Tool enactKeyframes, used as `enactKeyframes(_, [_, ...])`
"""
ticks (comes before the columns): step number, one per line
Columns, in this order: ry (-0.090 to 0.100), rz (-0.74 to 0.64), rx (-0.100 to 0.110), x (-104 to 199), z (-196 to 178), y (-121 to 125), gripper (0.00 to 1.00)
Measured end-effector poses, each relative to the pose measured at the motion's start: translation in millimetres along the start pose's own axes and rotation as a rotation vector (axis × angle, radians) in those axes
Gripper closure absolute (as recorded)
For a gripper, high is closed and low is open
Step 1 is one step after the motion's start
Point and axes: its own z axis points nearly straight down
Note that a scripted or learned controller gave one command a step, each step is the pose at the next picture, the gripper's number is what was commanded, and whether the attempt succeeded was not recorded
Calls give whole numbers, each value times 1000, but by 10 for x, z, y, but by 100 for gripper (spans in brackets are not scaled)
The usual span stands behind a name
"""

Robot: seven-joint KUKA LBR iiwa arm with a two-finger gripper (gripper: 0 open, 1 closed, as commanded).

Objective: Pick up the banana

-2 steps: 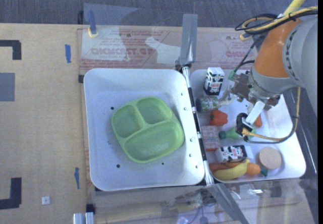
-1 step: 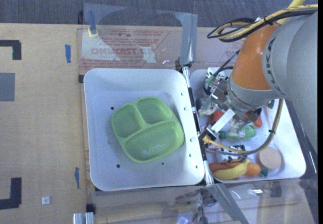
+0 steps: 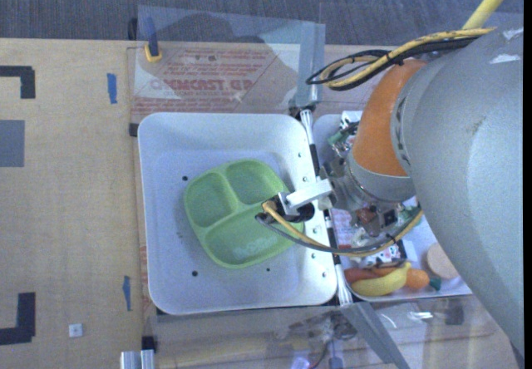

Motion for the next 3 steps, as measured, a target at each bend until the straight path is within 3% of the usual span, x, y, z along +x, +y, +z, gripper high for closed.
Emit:
enactKeyframes(1, [1,-196,-2,414,683,-1006,0])
enactKeyframes(2, [-9,-194,1,388,609,-1002,100])
enactKeyframes(3, [7,147,-4,676,351,-1521,100])
